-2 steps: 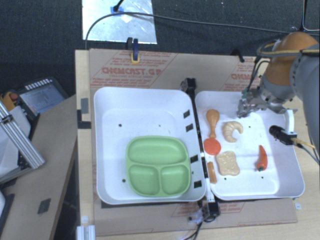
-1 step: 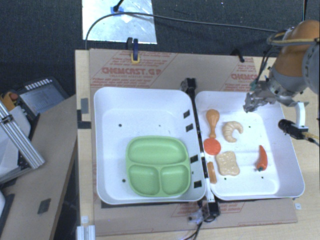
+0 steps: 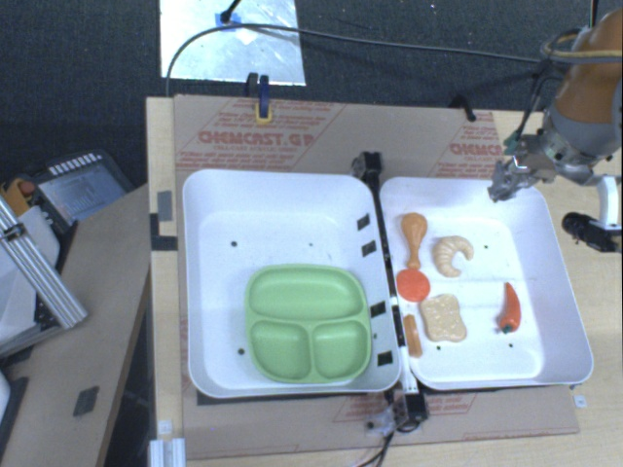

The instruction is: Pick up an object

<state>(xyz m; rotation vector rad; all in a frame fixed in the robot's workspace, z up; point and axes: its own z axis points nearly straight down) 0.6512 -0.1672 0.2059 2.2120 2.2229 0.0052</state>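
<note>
Nothing has been picked up so far: the pincer (image 3: 505, 185) is seen above the far right corner of the right bin (image 3: 560, 261), and whether it is wide or narrow cannot be told. The candidates — a drumstick (image 3: 414, 236), a croissant (image 3: 453, 253), a toast slice (image 3: 444, 317) and a red pepper (image 3: 510, 306) — are left lying in that bin, well apart from it. A green divided tray (image 3: 307, 321) is held by the left bin (image 3: 224, 212), so approach, descent and grasp are all judged to be outstanding.
</note>
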